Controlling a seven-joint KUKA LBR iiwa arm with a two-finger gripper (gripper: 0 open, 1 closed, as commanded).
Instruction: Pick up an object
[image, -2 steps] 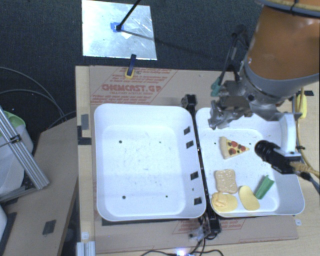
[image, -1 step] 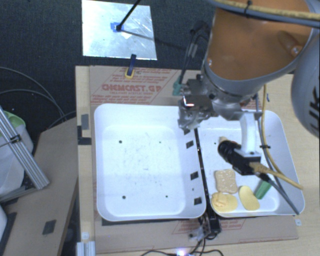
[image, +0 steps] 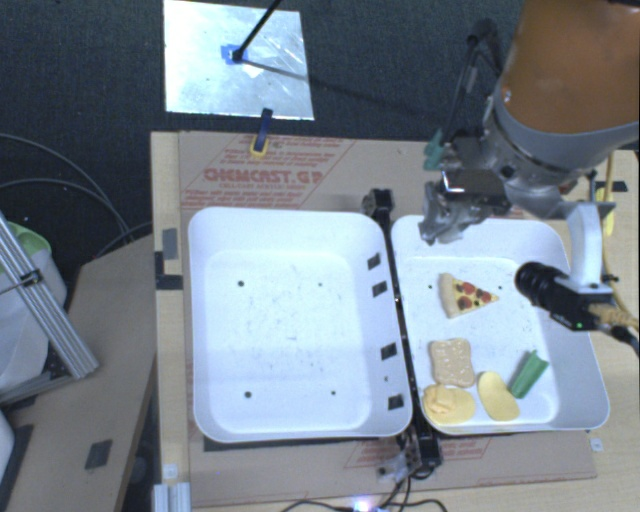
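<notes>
The right bin (image: 573, 402) holds a toy pizza slice (image: 464, 295), a tan cracker-like piece (image: 451, 361), a round yellow piece (image: 449, 404), a yellow oval piece (image: 497, 395) and a green stick (image: 527, 373). My gripper (image: 443, 228) hangs above the back left corner of that bin, up and to the left of the pizza slice. I see nothing between its fingers.
The left bin (image: 200, 300) lies beside the right one, with black clips (image: 382, 290) along the shared edge. A black cylindrical device (image: 548, 288) juts over the right bin's right side. A metal sheet (image: 238, 58) lies beyond the bench. An aluminium frame (image: 40, 310) stands at left.
</notes>
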